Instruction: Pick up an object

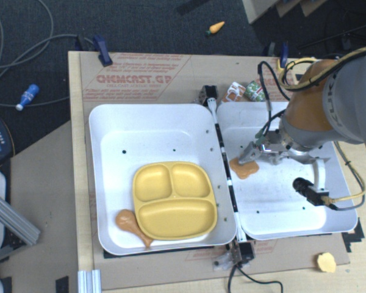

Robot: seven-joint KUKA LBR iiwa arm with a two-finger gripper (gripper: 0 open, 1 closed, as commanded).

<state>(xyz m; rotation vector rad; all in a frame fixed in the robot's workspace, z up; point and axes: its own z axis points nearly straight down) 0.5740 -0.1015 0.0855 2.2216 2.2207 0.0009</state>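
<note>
Fingers (pixel 251 154), aperture unclear, hover over tan piece (pixel 244 168) near right bin's (pixel 280 221) left wall.

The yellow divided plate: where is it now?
The yellow divided plate lies in the left bin, toward its front, with a tan drumstick-shaped toy at its lower-left edge.

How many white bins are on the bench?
2. The left bin holds a yellow divided plate and a tan drumstick toy. The right bin sits beside it, under the arm.
</note>
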